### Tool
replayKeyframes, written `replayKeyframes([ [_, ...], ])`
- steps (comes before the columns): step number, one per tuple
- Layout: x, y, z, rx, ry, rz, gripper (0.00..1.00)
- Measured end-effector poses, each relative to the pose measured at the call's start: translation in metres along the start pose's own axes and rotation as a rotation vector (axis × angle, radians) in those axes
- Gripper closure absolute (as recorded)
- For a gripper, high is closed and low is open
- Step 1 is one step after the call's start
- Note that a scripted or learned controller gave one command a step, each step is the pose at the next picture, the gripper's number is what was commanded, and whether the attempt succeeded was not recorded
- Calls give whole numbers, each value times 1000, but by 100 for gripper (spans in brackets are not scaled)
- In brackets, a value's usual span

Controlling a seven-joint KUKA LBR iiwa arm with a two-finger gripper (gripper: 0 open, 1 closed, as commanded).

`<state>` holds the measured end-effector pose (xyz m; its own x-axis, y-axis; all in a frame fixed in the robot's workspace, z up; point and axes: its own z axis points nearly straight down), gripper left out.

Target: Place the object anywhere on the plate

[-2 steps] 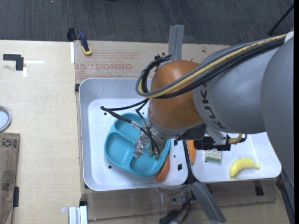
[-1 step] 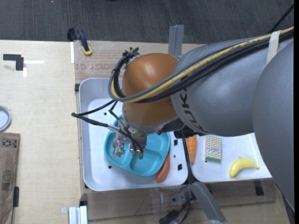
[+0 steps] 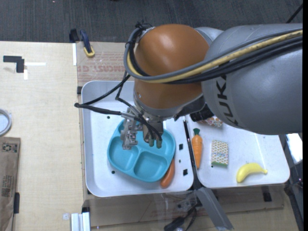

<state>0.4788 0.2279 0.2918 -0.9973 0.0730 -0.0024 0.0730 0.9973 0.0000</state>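
Observation:
A blue sectioned plate [image 3: 139, 160] lies in the left white bin [image 3: 94, 143]. My gripper [image 3: 141, 137] hangs right over the plate's upper compartments, its fingers pointing down at it. An orange sausage-shaped object [image 3: 168, 175] leans on the plate's lower right rim, partly on the bin floor. The big orange wrist band and grey arm hide the back of both bins.
The right bin [image 3: 255, 177] holds a toy carrot [image 3: 197, 149] by the divider, a small patterned box [image 3: 219, 153], a yellow banana [image 3: 250, 172] and a partly hidden packet [image 3: 211, 121]. A blue-and-yellow clamp [image 3: 84, 42] sits on the bench behind the bins.

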Motion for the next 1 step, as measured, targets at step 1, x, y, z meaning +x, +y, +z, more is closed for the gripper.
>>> replayKeyframes([
  [1,-4,-62,91,1,3,35,100],
])
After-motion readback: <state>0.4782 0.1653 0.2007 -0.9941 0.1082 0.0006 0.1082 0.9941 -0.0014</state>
